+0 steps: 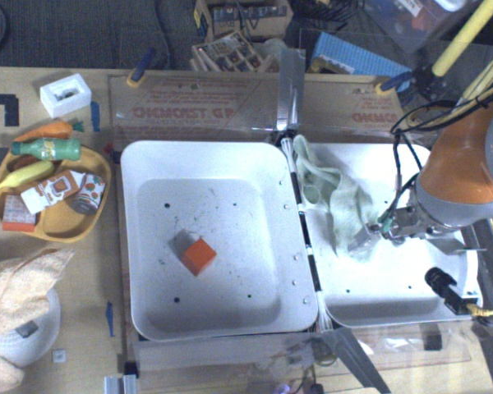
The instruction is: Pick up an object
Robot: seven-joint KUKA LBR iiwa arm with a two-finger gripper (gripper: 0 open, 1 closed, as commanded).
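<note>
A: White plastic takes up most of what we see: the left bin (148, 179) and the right bin (411, 302) sit side by side on the bench (49, 84), touching along their shared edge.

B: Next in size we have the arm (464, 167), grey with its orange band, reaching in from three o'clock over the right bin.

A: Then the pale green cloth (333, 195), crumpled in the right bin's ten o'clock corner, trailing down toward the bin's middle.

B: At nine o'clock of the bench we see a yellow bowl (62, 228) with a green bottle, a banana and small packets in it. A beige cloth (25, 294) lies at seven o'clock.

A: Smaller still, the gripper (376, 232) sits low at the cloth's four o'clock edge, touching or just beside it. We cannot tell how its fingers stand; the view is too blurred there.

B: Last, the orange block (200, 256) lies near the middle of the left bin, tilted, with a small grey piece (181, 241) touching it at ten o'clock, well apart from the gripper.
</note>
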